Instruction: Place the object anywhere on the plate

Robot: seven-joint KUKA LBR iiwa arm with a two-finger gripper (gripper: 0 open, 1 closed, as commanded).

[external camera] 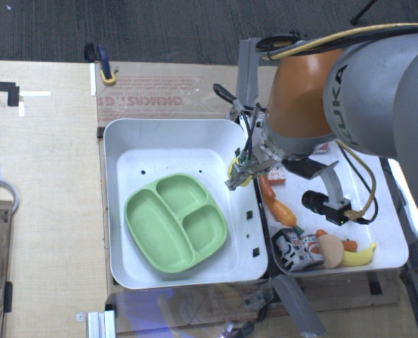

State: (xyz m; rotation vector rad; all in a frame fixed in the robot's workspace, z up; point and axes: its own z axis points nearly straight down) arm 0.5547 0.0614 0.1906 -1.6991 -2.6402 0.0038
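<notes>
The green three-compartment plate [175, 220] lies in the left white bin [124, 143], toward its front left, with nothing on it. My gripper [237, 176] hangs over that bin's right edge, just right of the plate and above the divide between the bins. A small yellow object [235, 165] shows right against the gripper's tip; how it sits relative to the gripper is hidden by the wrist. The grey arm with its orange band [304, 97] covers the back of the right bin.
The right bin [395, 220] holds an orange carrot [276, 204], a black-and-white packet [293, 251], a peach-coloured piece [329, 250], a small banana [358, 255] and a red-and-white item [276, 179]. A black cable loops over it [367, 189]. Cardboard lies behind the bins [160, 97].
</notes>
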